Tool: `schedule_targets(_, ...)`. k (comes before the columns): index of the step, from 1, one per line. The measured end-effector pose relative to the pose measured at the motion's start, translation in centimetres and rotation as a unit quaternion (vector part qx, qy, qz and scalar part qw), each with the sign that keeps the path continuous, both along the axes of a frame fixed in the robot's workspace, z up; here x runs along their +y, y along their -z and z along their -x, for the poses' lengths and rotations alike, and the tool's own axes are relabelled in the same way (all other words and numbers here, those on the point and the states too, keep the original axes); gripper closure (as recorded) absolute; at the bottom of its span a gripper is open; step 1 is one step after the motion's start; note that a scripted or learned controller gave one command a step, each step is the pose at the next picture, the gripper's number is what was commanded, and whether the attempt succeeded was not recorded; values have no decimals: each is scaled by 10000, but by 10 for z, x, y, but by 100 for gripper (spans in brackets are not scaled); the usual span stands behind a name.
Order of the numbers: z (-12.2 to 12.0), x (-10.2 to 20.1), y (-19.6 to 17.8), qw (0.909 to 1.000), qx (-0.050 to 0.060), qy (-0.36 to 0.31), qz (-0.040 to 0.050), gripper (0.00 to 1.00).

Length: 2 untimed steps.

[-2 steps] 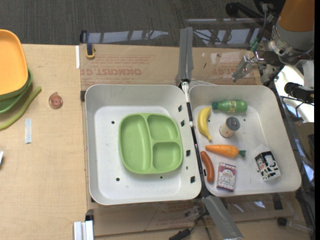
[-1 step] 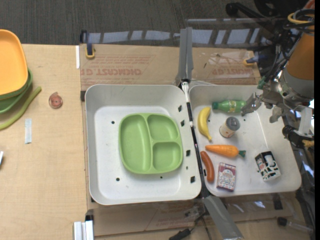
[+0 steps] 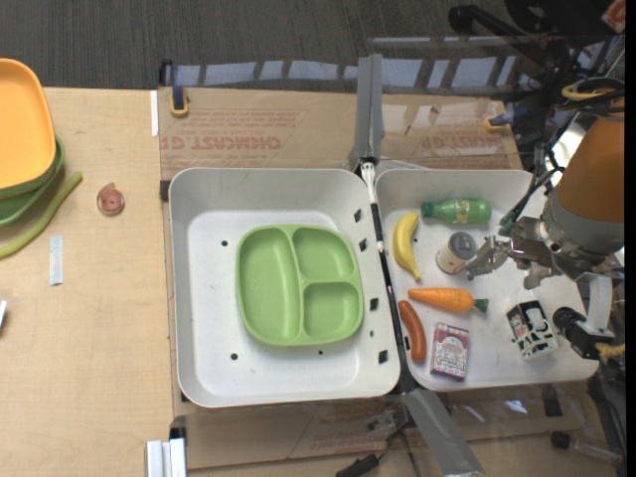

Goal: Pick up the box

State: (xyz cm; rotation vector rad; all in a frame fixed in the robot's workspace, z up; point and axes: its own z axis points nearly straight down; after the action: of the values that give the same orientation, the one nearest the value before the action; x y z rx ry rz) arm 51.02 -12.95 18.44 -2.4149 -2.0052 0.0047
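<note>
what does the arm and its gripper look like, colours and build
The arm enters from the right as a thick rounded body, with a broad orange band above a grey section near the wrist. Below it sits a cluster of grey and silver metal parts leading to the gripper, which is small, metallic and pale grey. Black cables loop behind the arm, one with a yellow stretch.

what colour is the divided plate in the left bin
Light green: the three-compartment plastic plate lies in the left white bin, shown best in the overhead camera view.
</note>
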Motion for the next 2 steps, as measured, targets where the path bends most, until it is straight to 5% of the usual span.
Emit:
schedule_targets(1,32,33,61,10000,6,39,-2,0)
schedule_targets(2,34,37,94,10000,3,2,-4,0)
